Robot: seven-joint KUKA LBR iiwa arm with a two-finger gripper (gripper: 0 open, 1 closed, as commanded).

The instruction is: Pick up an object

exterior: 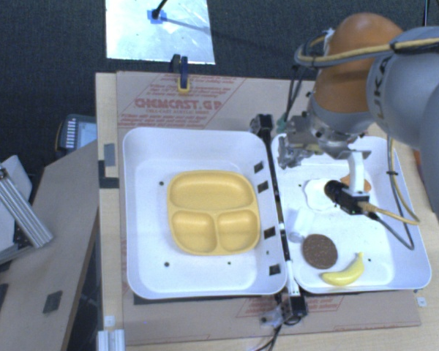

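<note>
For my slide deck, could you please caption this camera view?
KUKA arm reaching over the right bin, which holds a banana and brown cookie; a yellow divided tray sits in the left bin.

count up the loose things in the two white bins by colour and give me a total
Yellow: 2, the divided tray in the left bin and the banana in the right bin
Brown: 1, the round cookie
White: 1, the fried egg
Total: 4

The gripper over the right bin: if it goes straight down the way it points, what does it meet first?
Most likely the bare white floor of the right bin near its top-left corner, under the gripper. The fried egg lies just beside that line; depth is unclear from this slant.
</note>
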